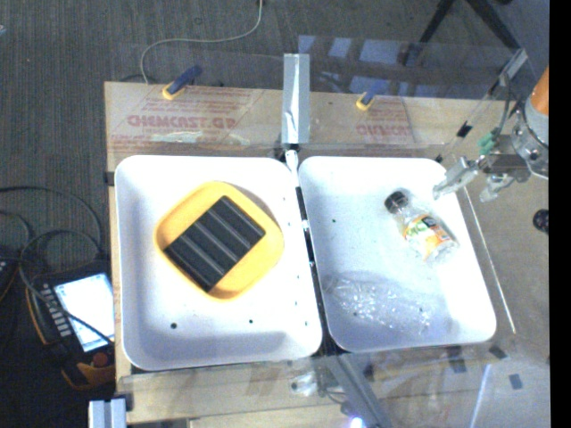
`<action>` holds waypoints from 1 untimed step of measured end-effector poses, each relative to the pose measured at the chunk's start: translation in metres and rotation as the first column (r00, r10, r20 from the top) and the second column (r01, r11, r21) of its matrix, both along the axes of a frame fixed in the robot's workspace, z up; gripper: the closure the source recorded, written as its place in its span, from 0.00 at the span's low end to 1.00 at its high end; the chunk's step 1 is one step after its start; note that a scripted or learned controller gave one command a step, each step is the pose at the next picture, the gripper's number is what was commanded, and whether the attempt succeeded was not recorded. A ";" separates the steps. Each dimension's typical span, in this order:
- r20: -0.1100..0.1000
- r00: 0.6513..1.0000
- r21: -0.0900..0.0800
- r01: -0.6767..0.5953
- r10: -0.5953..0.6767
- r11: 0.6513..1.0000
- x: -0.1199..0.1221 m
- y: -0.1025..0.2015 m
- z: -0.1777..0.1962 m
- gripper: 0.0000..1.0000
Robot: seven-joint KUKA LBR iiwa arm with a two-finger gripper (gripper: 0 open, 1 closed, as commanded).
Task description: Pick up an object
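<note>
Hovering at the right bin (464,266) rim, jaws' state unclear, beside bottle (419,226).

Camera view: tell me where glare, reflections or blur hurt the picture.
Camera view: the right bin shows a patch of speckled glare near its front; the clear bottle is see-through and hard to outline; the hand at the bin's far right corner looks soft and pale; the yellow and black object in the left bin is evenly lit and crisp.

You see a small clear bottle (419,226) lying in the right bin (357,266). The gripper (459,176) hovers just beside that bottle, empty.
</note>
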State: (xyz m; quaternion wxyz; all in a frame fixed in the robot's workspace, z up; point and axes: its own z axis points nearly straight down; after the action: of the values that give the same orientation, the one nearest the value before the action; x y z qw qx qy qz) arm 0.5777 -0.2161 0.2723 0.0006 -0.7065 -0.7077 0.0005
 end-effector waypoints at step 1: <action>-0.001 1.000 -0.002 0.020 -0.020 1.000 0.035 0.018 -0.135 0.00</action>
State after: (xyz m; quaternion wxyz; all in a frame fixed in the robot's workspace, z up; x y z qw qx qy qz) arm 0.6124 -0.1983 0.1373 0.0005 -0.7136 -0.7006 0.0016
